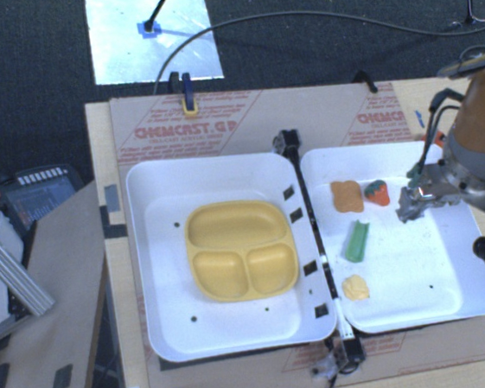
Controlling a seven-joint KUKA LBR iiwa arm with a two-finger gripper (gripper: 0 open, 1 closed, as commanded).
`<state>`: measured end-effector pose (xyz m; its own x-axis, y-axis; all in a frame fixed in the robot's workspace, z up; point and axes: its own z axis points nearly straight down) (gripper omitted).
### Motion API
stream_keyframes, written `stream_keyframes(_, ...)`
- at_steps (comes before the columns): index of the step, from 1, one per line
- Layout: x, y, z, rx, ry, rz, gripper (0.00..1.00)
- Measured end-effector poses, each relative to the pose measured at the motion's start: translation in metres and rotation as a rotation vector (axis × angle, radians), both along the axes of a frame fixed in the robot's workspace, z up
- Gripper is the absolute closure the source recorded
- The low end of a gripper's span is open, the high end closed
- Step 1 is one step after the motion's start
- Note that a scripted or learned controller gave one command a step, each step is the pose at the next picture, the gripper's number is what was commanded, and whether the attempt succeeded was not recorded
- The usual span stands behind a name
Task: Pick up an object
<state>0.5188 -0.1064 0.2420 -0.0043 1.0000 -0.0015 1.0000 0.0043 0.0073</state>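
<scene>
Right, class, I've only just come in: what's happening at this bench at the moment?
A grey robot arm with an orange band reaches in from the right, its gripper hanging over the right white bin. In that bin lie four small toy foods: an orange-brown square piece, a red strawberry-like piece, a green oblong piece and a pale yellow lump. None is between the fingers. The left white bin holds a yellow divided plastic tray.

In the right bin [463, 294], four things crowd the left half: a cracker [346, 196] and strawberry [377, 192] far, a green piece [357, 241] mid, a yellow lump [355, 287] near. Its near right floor is bare. A yellow tray [238, 250] takes the left bin's [171, 327] middle.
</scene>
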Motion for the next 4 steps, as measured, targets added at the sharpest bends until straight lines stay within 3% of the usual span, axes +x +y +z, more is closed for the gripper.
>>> stream_keyframes(1, 0.002, 0.000, 0.054, 0.000, 0.000, 0.000, 1.00)
stream_keyframes(4, -0.006, 0.154, 0.029, 0.003, 0.006, 0.005, 1.00)
